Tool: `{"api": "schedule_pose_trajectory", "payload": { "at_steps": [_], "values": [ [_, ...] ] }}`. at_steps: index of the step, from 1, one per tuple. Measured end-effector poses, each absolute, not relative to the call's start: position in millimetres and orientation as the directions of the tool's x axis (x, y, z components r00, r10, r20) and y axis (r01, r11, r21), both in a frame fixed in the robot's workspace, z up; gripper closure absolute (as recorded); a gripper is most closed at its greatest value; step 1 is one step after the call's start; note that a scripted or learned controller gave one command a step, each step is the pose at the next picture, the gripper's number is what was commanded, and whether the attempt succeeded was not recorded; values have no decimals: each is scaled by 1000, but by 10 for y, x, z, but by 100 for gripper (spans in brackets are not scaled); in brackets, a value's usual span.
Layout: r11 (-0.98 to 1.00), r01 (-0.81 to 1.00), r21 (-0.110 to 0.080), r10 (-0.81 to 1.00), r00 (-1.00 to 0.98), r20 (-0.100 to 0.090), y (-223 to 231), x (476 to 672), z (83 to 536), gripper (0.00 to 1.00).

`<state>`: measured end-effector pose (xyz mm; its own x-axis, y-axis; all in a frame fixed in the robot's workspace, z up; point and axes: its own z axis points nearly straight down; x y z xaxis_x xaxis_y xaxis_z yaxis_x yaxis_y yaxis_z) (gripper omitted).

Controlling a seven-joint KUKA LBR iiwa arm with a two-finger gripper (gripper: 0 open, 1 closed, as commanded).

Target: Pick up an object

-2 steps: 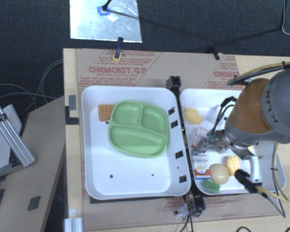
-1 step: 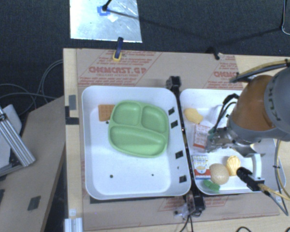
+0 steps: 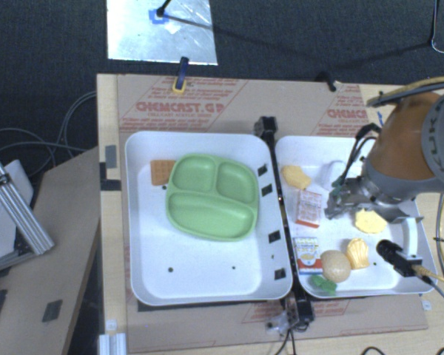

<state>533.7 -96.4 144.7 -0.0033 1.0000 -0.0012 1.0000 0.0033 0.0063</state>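
Observation:
My gripper (image 3: 335,204) hangs low over the middle of the right bin (image 3: 422,287), with the grey arm and its orange band reaching in from the right. Just left of it lies a red and white packet (image 3: 308,207). A flat yellow piece (image 3: 370,222) lies just right of it, partly under the wrist. A yellow lump (image 3: 296,176) sits at the bin's back left, with a pale clear thing (image 3: 331,173) beside it. Nothing shows held in the gripper.
At the right bin's front lie a second small packet (image 3: 305,251), a beige ball (image 3: 335,265), a ridged yellow piece (image 3: 357,253) and a green scrap (image 3: 323,284). The left bin (image 3: 144,272) holds a green divided plate (image 3: 210,197) and an orange cracker (image 3: 160,171).

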Motion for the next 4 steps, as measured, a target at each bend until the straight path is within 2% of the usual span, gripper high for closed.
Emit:
{"api": "schedule_pose_trajectory", "payload": {
  "at_steps": [1,2,3,4],
  "values": [
    [3,1000,7,1000,-3,-1,-976,5262,1944,100],
    [4,1000,5,1000,-4,-1,-976,5277,2263,100],
    [10,1000,4,1000,-10,1,-534,5646,2193,100],
    [10,1000,5,1000,-10,1,-60,5978,2304,100]
  ]
}}
